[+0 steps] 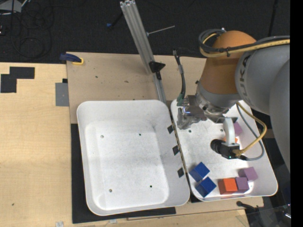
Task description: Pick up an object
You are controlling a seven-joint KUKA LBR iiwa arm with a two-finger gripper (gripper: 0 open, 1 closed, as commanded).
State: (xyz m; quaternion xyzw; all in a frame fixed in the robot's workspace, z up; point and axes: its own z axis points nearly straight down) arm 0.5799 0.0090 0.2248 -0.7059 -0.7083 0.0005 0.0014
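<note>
- My gripper (185,118) hangs over the shallow white right-hand bin (265,186), at its upper left corner beside the divider; I cannot tell its state.
- Within that bin, two blue cubes (202,178) lie near the lower left.
- An orange block (228,186) sits at the lower edge, purple blocks (245,178) just beside it.

1. We see two white bins, left (90,126) and right (267,183).
2. Near the right bin's front edge we see two blue blocks (200,170) (206,187), an orange block (229,185) and two purple blocks (242,184) (249,173).
3. We see a grey arm (265,79) with an orange band (226,70).
</note>
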